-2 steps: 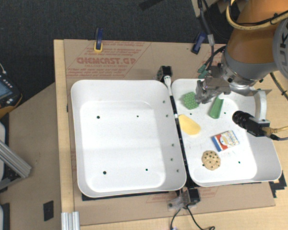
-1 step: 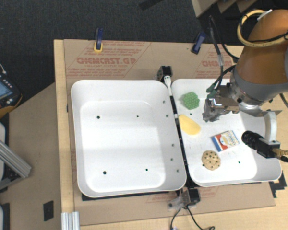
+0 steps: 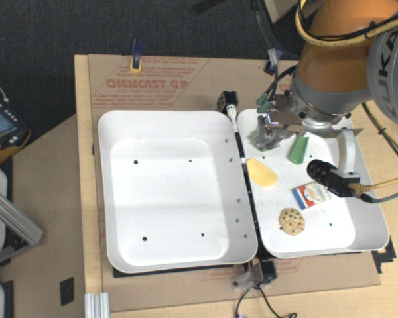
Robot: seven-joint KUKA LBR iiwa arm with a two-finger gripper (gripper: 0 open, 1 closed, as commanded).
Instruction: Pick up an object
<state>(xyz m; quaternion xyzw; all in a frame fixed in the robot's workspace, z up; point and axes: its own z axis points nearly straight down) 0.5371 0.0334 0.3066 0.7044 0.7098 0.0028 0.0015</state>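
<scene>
Camera view: gripper [image 3: 265,138], grip state unclear, near green block [image 3: 298,150] and yellow piece [image 3: 261,173].

A single fixed camera looks down at a slant from above the brown cardboard-topped bench [image 3: 152,78], facing its far edge, far enough back to take in both shallow white plastic bins [image 3: 119,131] whole. The grey-and-orange robot arm [image 3: 338,38] enters from the right, looming nearest the lens.
</scene>
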